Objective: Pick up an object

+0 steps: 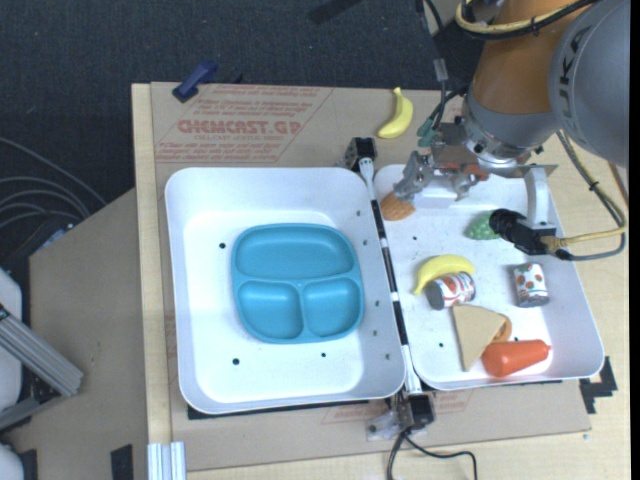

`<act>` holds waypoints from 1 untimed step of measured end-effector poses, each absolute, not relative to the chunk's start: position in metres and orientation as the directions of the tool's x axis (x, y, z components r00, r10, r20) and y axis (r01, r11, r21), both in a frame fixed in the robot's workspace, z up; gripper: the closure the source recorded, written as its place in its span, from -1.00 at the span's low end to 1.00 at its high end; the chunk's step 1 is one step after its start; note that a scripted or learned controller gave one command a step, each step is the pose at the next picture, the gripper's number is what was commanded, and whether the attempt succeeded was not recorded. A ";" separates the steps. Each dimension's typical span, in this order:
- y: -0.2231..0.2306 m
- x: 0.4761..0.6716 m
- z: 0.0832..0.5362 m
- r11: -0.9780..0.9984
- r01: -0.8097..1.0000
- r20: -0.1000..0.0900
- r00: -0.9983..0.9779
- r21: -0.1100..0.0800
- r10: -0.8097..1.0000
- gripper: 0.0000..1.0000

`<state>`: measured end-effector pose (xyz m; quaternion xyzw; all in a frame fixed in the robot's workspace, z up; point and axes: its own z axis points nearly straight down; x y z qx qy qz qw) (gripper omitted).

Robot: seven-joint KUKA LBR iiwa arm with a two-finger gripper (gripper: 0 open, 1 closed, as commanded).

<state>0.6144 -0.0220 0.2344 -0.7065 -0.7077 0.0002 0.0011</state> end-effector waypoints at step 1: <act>0.020 0.541 0.260 0.001 1.000 0.001 -0.001 -0.003 1.000 1.00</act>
